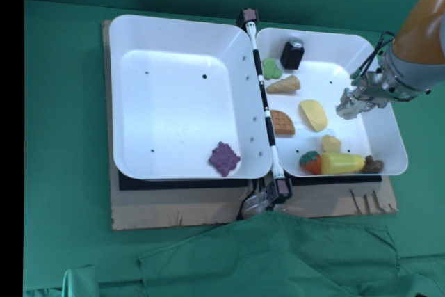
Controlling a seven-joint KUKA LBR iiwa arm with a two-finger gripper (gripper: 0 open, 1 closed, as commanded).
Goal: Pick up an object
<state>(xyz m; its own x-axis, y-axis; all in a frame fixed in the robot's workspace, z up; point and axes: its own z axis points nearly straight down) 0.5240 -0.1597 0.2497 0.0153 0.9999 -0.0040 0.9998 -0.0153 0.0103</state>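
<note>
My gripper (346, 110) hangs over the right side of the right bin (389, 142), just right of a pale yellow oval piece (313, 115). Nothing shows between its fingers. In the same bin lie a black can (292, 54), a green blob (271, 68), a tan wedge (284, 85), a brown waffle (281, 122), a small yellow chunk (331, 144), a yellow bottle (342, 163), a red and green strawberry (310, 163) and a brown bit (373, 165). A purple grape cluster (224, 158) lies in the left bin (139, 45) near its front right corner.
The two bins sit side by side on a cardboard sheet (160, 215), joined by a white rod with black clamps (262, 101). Green cloth (278, 254) bunches up at the front. The arm's orange band (424, 28) comes in from the right.
</note>
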